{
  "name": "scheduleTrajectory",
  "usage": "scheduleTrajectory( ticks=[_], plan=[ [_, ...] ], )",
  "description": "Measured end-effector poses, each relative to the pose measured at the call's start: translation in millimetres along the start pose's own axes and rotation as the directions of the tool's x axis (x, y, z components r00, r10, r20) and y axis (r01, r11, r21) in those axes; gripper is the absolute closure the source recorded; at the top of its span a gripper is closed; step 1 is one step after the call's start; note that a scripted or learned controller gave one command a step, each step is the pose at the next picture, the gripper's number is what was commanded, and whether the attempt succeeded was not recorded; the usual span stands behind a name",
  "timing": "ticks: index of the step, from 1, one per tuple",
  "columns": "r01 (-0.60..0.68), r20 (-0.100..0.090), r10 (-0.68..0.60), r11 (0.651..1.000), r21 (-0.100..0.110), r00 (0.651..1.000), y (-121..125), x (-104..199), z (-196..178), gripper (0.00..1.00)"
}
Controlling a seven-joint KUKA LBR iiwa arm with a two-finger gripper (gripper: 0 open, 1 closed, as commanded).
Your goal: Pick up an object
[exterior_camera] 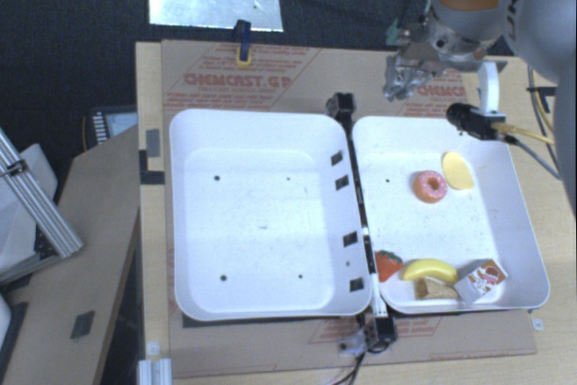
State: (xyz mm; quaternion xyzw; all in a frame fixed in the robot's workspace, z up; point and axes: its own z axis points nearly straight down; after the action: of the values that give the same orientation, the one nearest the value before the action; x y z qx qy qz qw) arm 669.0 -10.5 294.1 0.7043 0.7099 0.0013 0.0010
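Pincer [404,87], state not discernible, is held above the right bin's [523,221] far rim; doughnut [429,186], lying apart mid-bin, is judged best approached from straight above, centred before closing.

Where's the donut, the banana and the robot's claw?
donut [429,186], camera view, on its pink icing ring.
banana [428,269], camera view, on its yellow middle.
gripper [402,87], camera view, at its fingertips.

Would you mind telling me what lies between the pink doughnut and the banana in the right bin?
Bare white bin floor separates the pink doughnut from the banana, as the camera view shows.
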Motion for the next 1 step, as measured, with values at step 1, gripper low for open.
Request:
scheduleTrajectory(
  ticks=[1],
  plan=[
    [0.001,-0.001,-0.001,1.0,0.002,1.0,-0.1,52.9,19.6,1.0]
  ],
)
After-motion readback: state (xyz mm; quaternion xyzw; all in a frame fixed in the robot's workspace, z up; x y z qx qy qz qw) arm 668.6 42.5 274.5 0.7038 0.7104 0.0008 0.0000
